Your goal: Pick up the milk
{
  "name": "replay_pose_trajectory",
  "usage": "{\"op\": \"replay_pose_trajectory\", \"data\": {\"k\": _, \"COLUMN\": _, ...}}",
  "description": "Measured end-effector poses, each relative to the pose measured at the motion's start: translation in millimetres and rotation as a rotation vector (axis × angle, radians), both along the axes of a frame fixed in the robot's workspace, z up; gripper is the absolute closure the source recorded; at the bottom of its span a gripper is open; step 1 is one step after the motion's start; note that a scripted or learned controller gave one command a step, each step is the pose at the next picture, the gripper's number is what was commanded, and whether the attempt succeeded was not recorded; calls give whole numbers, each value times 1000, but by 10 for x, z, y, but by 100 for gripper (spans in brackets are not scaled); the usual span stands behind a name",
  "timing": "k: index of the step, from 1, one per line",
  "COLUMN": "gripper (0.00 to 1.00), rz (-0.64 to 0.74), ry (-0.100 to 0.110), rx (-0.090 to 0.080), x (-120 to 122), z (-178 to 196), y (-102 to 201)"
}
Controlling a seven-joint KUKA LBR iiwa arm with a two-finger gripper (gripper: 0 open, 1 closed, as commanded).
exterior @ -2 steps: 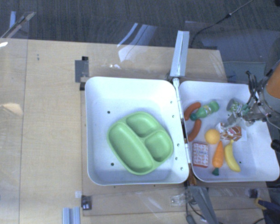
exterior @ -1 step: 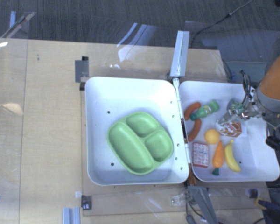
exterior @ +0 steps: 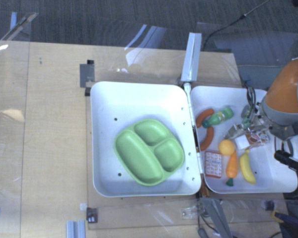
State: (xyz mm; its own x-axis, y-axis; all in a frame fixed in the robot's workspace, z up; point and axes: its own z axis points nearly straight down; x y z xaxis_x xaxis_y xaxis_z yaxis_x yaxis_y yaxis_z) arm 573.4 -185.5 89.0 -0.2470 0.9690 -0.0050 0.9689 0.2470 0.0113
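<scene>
The milk looks like the small white carton with red print (exterior: 249, 140), lying in the right bin (exterior: 280, 182) near its middle. My gripper (exterior: 247, 129) hangs low right over the carton, reaching in from the right below the orange-banded wrist (exterior: 287, 94). The gripper's metal parts hide the carton's upper edge, and whether the two touch is hidden.
Around the carton lie a yellow lemon (exterior: 227, 147), a carrot (exterior: 232, 166), a banana (exterior: 246, 168), a red-printed packet (exterior: 213, 163), a brown sausage (exterior: 206, 126) and a green bottle (exterior: 221, 116). The left bin (exterior: 104, 108) holds a green divided plate (exterior: 149, 150).
</scene>
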Motion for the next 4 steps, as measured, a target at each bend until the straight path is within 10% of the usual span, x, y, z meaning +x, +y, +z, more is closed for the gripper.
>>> {"op": "replay_pose_trajectory", "data": {"k": 1, "gripper": 100, "rz": 1, "ry": -13, "rx": -4, "x": 40, "z": 144, "y": -8}}
{"op": "replay_pose_trajectory", "data": {"k": 2, "gripper": 0, "rz": 1, "ry": -13, "rx": -4, "x": 39, "z": 143, "y": -8}}
{"op": "replay_pose_trajectory", "data": {"k": 3, "gripper": 0, "rz": 140, "ry": 4, "rx": -2, "x": 13, "z": 636, "y": -201}}
{"op": "replay_pose_trajectory", "data": {"k": 4, "gripper": 0, "rz": 184, "ry": 0, "rx": -3, "x": 171, "z": -2, "y": -193}}
